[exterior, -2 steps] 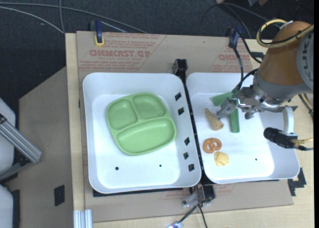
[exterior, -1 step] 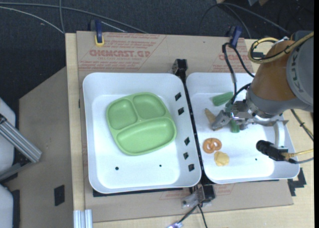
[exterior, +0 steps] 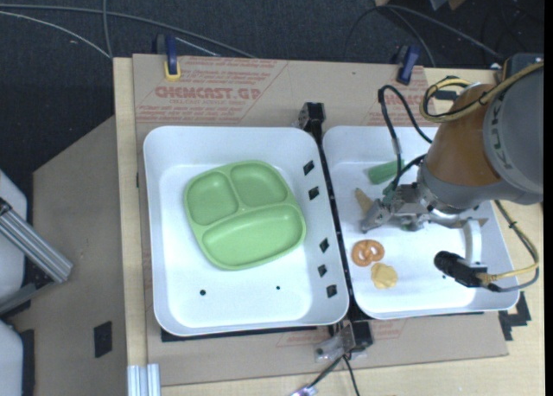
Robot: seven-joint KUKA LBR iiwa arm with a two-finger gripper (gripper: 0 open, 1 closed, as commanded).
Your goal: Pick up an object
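Orange and ring-shaped, a pretzel-like piece (exterior: 368, 252) lies on the floor of one white bin (exterior: 423, 297) and serves as the marker for everything else. Just below it toward the view's bottom, a little to the right, sits a yellow lump (exterior: 384, 277), close but apart. Above the pretzel, near it, lies a tan wedge-shaped piece (exterior: 366, 203). Farther above, beyond the wedge, a green scrap (exterior: 381, 171) rests by the bin's upper part.

The grey arm (exterior: 517, 126) with its orange band (exterior: 462, 148) reaches in from the right of the pretzel, and its metal wrist ends above and just right of the pretzel, right against the tan wedge. Whether the jaws are apart or closed cannot be told, nor whether the wedge sits between them or merely beside them.

Left of the pretzel, across the shared wall, the second white bin (exterior: 233, 303) holds a pale green divided plate (exterior: 245, 213), lying flat, well apart from the pretzel. Small black marks dot that bin's wall on the pretzel's side. Both bins sit on a brown surface (exterior: 259, 83) printed in red, with two blue clamps (exterior: 173, 57) along its edge far above the pretzel.
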